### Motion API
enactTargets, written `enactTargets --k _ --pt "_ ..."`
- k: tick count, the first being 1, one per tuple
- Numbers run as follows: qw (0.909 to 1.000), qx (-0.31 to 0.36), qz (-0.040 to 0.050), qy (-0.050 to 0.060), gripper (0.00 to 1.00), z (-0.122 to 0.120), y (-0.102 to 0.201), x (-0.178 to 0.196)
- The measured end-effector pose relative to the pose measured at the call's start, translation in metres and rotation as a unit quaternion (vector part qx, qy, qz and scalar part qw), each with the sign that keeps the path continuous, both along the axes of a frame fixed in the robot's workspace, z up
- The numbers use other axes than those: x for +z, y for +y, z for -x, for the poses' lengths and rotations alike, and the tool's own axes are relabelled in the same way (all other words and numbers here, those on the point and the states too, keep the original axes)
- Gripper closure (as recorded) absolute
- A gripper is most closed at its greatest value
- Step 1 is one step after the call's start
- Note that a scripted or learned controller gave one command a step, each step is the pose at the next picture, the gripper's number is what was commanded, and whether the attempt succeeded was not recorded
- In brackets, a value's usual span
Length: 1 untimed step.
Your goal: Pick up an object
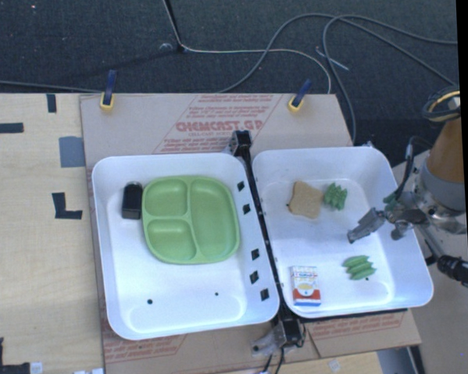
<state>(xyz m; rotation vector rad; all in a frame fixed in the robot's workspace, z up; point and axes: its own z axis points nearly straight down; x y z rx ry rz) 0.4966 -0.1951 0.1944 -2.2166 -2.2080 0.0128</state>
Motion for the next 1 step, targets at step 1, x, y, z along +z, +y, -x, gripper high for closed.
enactTargets --k 1 --pt "1.0 0.002 0.0015 -0.007 0.0 -0.0034 0.0005 0.007"
